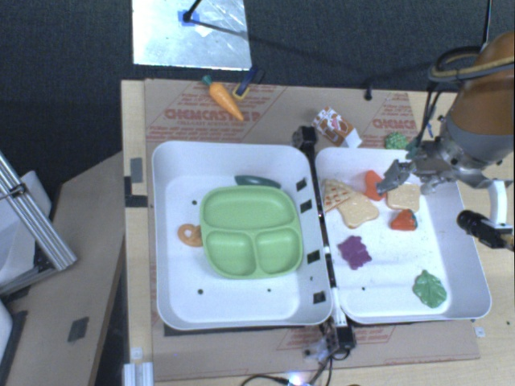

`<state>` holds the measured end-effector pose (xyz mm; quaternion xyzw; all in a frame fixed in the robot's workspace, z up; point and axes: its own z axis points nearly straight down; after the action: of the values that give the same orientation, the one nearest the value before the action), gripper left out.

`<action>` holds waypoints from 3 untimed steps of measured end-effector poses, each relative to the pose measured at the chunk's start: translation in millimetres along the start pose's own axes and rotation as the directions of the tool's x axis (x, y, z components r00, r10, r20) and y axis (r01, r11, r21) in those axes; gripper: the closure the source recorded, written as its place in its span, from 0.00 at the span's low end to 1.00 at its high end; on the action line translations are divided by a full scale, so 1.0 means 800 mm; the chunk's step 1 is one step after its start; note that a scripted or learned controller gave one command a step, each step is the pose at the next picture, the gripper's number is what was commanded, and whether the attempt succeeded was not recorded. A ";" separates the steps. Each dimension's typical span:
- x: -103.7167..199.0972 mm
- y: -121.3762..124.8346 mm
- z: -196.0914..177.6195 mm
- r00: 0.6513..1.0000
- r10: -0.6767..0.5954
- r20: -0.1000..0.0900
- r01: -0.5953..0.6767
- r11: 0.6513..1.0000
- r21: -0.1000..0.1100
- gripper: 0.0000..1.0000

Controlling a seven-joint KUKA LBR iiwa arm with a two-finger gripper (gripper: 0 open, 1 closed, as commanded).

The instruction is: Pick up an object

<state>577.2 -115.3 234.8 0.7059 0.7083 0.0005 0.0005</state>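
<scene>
I have the gripper (pixel 400 175) hovering low over the right bin (pixel 463 252), just past the toast slice (pixel 402 196) and beside the orange piece (pixel 372 183); whether it is spread or closed I cannot tell. Nothing looks lifted, so I judge this the approach step. Around the toast lie the candidates: a waffle (pixel 336 191) and pale biscuit (pixel 357 210) toward the green tray (pixel 248 230), a red piece (pixel 405 220) just in front, a purple piece (pixel 354 252) and green leaf (pixel 430 288) farther forward. Next I'd settle straight down over the toast and close.
</scene>
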 end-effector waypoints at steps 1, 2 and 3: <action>-0.004 -0.007 0.055 1.000 0.002 0.000 -0.002 1.000 0.004 0.00; -0.002 -0.009 0.133 1.000 0.002 0.000 -0.002 1.000 0.003 0.00; -0.002 -0.009 0.191 1.000 0.003 -0.001 -0.003 1.000 0.004 0.00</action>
<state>570.0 -116.6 81.9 0.7068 0.7074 -0.0005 -0.0014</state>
